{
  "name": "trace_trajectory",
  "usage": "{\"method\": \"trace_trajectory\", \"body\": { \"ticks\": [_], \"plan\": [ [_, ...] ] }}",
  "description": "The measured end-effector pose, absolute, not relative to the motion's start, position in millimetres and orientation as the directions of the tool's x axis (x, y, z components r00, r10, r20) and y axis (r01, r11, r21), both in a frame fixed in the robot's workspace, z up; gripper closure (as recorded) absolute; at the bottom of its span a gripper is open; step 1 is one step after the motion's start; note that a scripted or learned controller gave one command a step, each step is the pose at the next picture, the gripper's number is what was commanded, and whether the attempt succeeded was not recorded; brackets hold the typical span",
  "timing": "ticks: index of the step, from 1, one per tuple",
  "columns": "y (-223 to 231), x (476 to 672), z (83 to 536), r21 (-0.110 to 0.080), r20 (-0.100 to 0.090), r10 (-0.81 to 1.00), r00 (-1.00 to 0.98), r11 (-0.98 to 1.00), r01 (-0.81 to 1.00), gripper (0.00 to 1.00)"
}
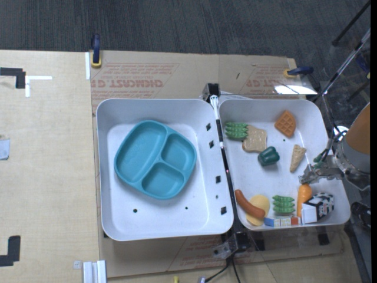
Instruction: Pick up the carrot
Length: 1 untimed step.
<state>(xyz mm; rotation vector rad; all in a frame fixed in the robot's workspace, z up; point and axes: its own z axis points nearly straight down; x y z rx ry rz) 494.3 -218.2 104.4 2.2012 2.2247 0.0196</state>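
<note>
The carrot (304,195) is a small orange piece standing near the front right of the right bin (315,108), beside a black-and-white carton (318,207). My gripper (313,173) reaches in from the right edge and hovers just over the carrot's top end, right at it. The grey wrist with its orange band (358,135) sits above the bin's right wall. From this angle I cannot make out whether anything is gripped.
The right bin also holds a waffle (285,123), green beans (235,130), bread (255,139), a green pepper (268,156), a wedge (297,157), a hot dog (245,201) and pea pods (283,203). A blue divided plate (155,158) lies in the left bin (112,217).
</note>
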Motion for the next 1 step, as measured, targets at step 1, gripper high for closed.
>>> {"method": "trace_trajectory", "body": {
  "ticks": [1],
  "plan": [
    [-137.5,520.4,169.9,0.001,-0.001,0.995,0.101,-0.101,0.995,1.0]
  ]
}}
